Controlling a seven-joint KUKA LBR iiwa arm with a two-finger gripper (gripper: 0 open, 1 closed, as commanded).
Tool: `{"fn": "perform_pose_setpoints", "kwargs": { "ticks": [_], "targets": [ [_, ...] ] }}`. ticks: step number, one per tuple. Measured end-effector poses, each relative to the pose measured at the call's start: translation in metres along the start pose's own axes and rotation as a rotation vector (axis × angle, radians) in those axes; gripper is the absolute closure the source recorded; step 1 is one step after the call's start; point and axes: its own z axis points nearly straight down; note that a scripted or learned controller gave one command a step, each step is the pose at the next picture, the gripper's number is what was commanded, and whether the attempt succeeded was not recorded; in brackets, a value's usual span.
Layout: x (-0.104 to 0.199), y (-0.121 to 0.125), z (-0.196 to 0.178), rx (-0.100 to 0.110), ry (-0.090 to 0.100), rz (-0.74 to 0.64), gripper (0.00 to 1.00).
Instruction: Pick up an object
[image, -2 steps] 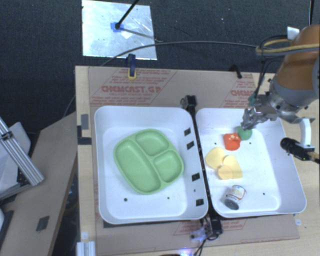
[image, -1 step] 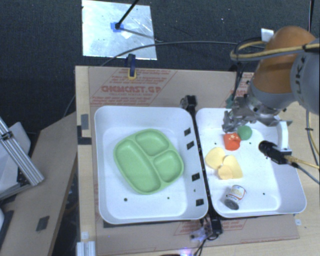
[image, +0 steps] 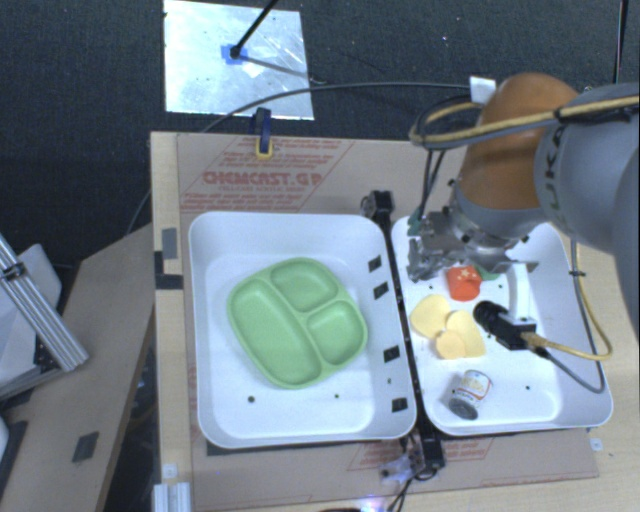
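My gripper (image: 428, 258) hangs low over the far left part of the right bin (image: 575, 395), under the grey arm and its orange band. A small red object (image: 463, 284) with a bit of green on top lies just right of the gripper and close to it. Pale yellow pieces (image: 445, 328) lie in front of the gripper, near the bin's left wall. A small silver can (image: 468, 391) lies on its side near the front of the same bin. I see nothing held in the gripper.
The left bin (image: 215, 250) holds a green divided plate (image: 297, 320). A black-clipped divider (image: 395, 300) separates the two bins. The arm covers the right bin's far part. Cardboard (image: 260, 170) lies under both bins.
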Motion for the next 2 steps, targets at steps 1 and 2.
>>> {"fn": "perform_pose_setpoints", "kwargs": {
  "ticks": [1, 2],
  "targets": [
    [0.055, -0.004, 0.001, -0.001, 0.000, 0.000, 1.00],
    [0.100, -0.023, 0.013, 0.000, -0.001, 0.000, 1.00]
  ]
}}
